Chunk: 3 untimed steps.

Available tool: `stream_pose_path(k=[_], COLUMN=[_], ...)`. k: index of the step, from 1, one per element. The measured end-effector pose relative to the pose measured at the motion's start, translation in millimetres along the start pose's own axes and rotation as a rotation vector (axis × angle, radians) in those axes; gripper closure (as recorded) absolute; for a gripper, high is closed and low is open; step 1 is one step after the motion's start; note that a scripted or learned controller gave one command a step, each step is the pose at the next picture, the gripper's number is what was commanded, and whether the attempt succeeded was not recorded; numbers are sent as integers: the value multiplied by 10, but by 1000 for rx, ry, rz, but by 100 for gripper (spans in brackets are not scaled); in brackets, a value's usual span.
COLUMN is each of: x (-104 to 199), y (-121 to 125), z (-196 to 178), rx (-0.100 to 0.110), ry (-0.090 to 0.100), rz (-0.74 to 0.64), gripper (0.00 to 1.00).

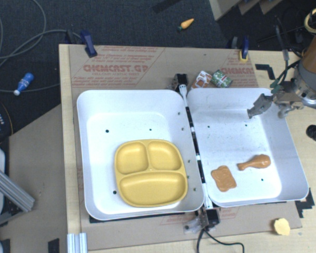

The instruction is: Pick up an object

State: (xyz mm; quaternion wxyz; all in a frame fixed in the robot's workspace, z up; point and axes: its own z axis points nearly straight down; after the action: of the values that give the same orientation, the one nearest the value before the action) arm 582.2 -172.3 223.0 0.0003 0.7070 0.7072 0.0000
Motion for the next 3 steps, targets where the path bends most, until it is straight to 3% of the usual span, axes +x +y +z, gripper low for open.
stream_pose_path(k=[1, 2, 3], x=[-513, -409, -322], y=[-355, -652, -789], z=[771, 1074, 1406], rx=[11, 7, 6], ry=[1, 3, 3], rz=[6, 1, 0], gripper=[0, 0, 0])
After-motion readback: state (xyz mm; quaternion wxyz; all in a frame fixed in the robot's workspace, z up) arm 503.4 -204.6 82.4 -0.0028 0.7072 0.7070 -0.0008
